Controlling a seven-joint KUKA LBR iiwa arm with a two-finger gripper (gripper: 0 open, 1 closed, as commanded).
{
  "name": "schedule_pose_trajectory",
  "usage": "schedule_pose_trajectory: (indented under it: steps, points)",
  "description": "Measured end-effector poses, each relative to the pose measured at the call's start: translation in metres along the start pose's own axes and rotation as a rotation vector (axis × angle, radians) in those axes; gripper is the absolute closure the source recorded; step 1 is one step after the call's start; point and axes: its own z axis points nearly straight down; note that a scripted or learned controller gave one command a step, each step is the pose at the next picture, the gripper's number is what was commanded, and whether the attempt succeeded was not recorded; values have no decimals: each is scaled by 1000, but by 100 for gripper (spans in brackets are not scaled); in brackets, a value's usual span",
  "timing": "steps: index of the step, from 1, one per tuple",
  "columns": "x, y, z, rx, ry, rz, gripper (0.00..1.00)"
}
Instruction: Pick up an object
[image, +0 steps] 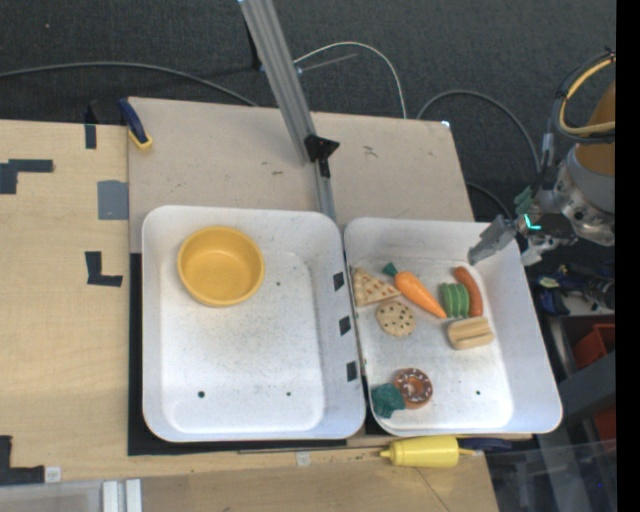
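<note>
The right bin (500, 400) holds several toy foods: a carrot (418, 292), a tan wedge (372, 288), a cookie (396, 319), a green piece (455, 299) beside a red sausage (469, 287), a tan block (470, 333), a donut (412, 387) and a teal piece (386, 400). My gripper (492, 243) hangs over the bin's far right corner, above and to the right of the sausage, apart from every item. Nothing is seen in its grasp.
A yellow bowl (220, 265) sits in the far left part of the left bin (250, 400). A yellow bottle (430, 452) lies on the bench just in front of the right bin. A grey pole (290, 80) slants down to the bins' shared far edge.
</note>
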Motion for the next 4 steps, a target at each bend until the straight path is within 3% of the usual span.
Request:
schedule_pose_trajectory:
  steps: [3, 4]
  points:
    - [4, -19, 144, 5, 0, 2, 0]
    - [5, -18, 131, 2, 0, 0, 100]
